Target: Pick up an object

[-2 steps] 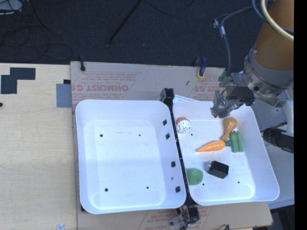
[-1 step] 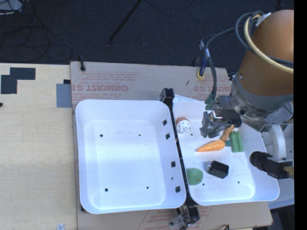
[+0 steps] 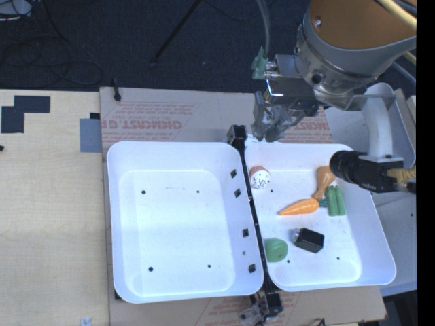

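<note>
Surface: pale wood, bearing a cardboard sheet under both bins. Arm: grey and orange, entering from upper right, hanging over the far rim of the right bin. Left bin: white, shallow, joined to the right bin along a black clipped seam.

Contents of right bin, all loose on the floor:
- Orange carrot, lying near the middle, tip toward the seam.
- Green stick, just beside the carrot's thick end, touching a tan wooden piece.
- Green round object, near the seam at the near side.
- Black block, just beside the green round object.
- Speckled white ball, close against the seam, nearest to the pincer.

Black cylinder: overhanging the right bin's right rim, near the tan piece.

Pincer: above the far corner of the right bin by the seam, fingers pointing down, nothing seen between them; apart or together cannot be told.
</note>
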### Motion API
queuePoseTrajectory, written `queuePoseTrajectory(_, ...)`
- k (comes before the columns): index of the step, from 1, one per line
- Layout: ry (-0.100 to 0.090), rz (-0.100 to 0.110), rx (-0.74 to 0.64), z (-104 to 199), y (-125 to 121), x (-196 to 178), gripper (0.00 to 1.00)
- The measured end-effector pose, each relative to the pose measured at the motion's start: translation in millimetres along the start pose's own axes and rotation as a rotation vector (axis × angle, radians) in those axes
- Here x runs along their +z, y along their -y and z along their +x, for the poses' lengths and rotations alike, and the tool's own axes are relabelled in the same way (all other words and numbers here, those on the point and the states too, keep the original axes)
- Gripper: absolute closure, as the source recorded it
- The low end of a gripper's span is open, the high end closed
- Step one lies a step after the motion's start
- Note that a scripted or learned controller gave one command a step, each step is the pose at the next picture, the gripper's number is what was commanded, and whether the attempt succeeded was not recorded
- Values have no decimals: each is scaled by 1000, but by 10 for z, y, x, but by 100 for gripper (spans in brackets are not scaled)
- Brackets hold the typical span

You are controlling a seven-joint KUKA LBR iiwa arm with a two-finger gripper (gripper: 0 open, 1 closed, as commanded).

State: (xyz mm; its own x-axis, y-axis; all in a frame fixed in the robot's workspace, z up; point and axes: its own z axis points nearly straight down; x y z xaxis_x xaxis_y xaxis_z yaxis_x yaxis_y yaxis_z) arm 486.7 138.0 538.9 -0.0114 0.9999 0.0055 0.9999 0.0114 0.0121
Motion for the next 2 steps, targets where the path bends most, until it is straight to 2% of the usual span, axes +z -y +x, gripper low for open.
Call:
queuePoseTrajectory(1,10,26,12,-165,136,1038,100)
queuePoseTrajectory(2,7,13,9,4,-417,904,100)
